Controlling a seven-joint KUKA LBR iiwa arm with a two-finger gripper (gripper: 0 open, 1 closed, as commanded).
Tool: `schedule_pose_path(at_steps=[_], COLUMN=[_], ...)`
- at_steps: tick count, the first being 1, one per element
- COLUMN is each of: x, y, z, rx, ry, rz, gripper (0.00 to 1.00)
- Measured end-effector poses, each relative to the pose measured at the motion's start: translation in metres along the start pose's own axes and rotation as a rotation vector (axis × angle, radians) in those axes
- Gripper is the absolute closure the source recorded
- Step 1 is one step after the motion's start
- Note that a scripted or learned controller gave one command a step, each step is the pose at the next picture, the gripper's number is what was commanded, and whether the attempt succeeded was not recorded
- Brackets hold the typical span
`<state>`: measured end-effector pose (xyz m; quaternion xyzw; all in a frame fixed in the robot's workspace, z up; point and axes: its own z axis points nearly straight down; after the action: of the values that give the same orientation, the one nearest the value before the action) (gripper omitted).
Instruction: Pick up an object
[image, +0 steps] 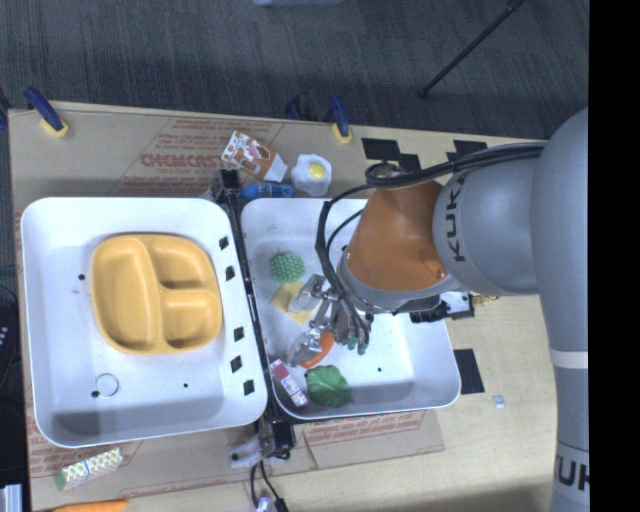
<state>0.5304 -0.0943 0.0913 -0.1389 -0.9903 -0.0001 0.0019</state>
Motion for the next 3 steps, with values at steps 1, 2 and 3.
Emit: schedule_pose_path(at_steps=[1,2,3], x=[0.011,0.003,-0.019], y=[-0.001,0.003,-0.01], z=[0.0,0.0,-0.001], rx=[0.0,0.0,0.001], ry=[0.0,-0.004,-0.005], rz=[-0.113,-0.167,-0.361], gripper=[0.0,0.0,0.0])
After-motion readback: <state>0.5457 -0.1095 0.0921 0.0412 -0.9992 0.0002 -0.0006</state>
